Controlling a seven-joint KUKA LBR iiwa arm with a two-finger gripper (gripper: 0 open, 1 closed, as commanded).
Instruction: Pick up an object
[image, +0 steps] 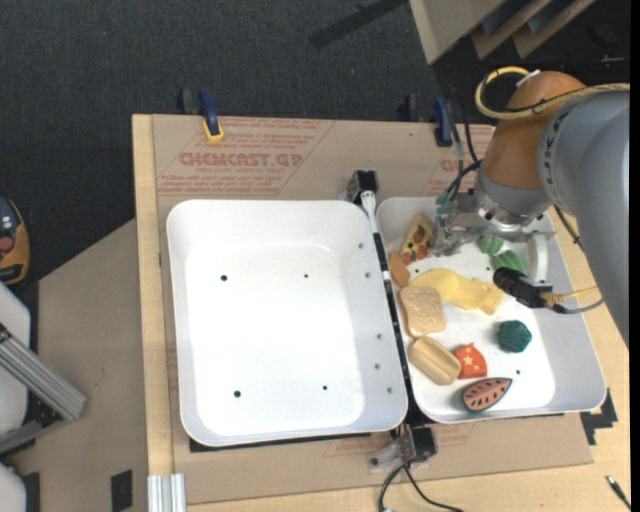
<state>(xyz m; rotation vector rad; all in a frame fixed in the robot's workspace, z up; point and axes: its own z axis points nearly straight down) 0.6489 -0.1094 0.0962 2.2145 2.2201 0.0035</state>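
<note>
The right bin (578, 372) holds several toy foods: a pizza slice (418, 238), a yellow piece (462, 288), a slice of toast (423, 310), a hot dog bun (434, 359), a red piece (470, 359), a watermelon slice (486, 393) and a dark green broccoli-like piece (514, 335). My gripper (458, 228) hangs low over the far end of this bin, just right of the pizza slice and above the yellow piece. A light green piece (493, 243) lies partly under the wrist. Nothing shows held in the gripper.
The left bin (200, 300) sits beside the right one, with a black divider rail (380, 270) between them. A black cable (525, 290) trails from the wrist across the right bin. Clamps (210, 125) hold the cardboard base at the far edge.
</note>
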